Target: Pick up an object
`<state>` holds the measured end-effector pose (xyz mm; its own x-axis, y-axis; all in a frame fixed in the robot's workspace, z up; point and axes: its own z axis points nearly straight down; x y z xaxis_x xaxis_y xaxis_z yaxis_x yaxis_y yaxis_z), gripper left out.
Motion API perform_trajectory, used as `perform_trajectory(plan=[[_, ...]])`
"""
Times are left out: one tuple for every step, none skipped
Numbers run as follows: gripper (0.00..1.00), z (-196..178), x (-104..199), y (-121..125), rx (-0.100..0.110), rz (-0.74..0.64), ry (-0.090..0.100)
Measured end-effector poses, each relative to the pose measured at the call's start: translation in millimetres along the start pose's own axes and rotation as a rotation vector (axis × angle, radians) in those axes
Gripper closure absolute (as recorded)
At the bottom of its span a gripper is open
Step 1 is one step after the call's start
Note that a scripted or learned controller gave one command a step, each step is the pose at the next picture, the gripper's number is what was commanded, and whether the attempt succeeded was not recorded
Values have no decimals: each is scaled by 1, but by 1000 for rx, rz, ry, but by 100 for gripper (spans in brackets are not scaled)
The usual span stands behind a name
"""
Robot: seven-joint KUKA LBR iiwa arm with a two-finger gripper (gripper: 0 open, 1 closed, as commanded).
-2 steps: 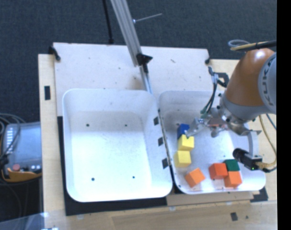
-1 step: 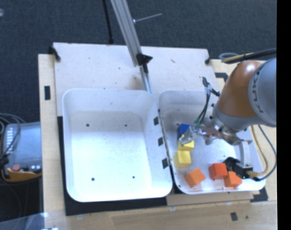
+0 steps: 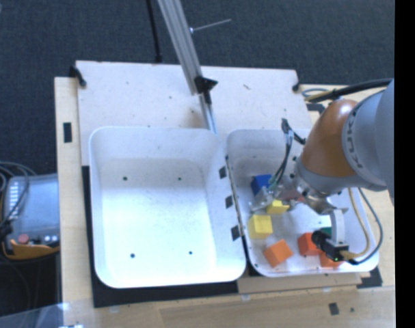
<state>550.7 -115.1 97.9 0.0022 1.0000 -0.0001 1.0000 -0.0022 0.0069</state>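
Blocks crowd the right bin (image 3: pixel 258 143), where the gripper (image 3: pixel 272 200) hangs over a small yellow block (image 3: pixel 277 207) with a blue block (image 3: pixel 261 182) at its eleven o'clock; finger state you cannot tell, so I judge you're mid-reach and should confirm a pinch before lifting.

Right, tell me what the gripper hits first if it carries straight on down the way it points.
Probably the small yellow block in the right bin: the gripper sits right over it, with the blue block just behind. Depth is hard to judge from this slanted view, so it could already be touching.
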Motion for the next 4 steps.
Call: perform_trajectory(plan=[[100,-11,-1,1,-5,9,-1],[100,-74,-7,5,0,-1,-2],[100,-137,-13,4,-1,-5,-2],[100,-189,-15,5,1,-6,-2]])
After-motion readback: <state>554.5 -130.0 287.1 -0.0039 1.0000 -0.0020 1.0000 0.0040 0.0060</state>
